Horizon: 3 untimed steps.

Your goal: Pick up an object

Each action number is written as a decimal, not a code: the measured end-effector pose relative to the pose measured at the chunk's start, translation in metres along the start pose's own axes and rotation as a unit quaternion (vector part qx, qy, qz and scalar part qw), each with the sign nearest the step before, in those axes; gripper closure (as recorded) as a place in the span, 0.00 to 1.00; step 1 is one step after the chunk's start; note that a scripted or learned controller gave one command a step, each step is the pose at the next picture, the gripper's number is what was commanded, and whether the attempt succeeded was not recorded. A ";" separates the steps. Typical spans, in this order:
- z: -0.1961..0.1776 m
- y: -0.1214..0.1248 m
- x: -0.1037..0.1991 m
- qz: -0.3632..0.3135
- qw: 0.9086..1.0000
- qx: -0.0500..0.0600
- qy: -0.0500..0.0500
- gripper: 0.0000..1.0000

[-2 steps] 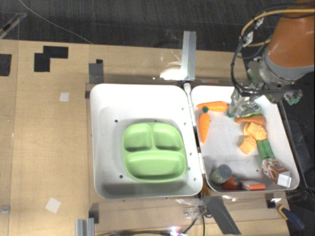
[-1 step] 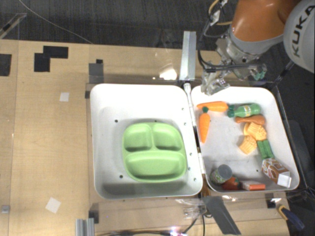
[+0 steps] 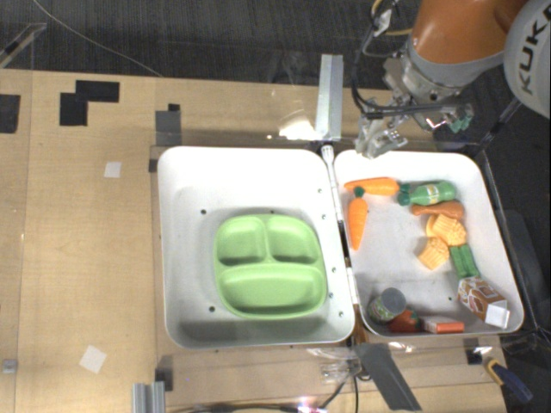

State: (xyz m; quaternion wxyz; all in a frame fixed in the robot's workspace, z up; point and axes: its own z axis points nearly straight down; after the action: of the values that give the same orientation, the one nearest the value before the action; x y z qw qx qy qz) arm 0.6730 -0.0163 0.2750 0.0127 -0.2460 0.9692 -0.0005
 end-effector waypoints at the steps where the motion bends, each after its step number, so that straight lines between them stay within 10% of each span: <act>1: -0.014 0.000 -0.003 -0.001 1.000 0.002 -0.006 1.00; 2: 0.029 0.003 0.081 -0.018 1.000 -0.003 0.010 1.00; 3: 0.033 0.051 0.030 -0.015 1.000 -0.003 0.007 1.00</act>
State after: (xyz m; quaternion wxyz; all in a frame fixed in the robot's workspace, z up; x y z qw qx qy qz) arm 0.6235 0.0143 0.2414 0.0055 -0.2605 0.9655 0.0007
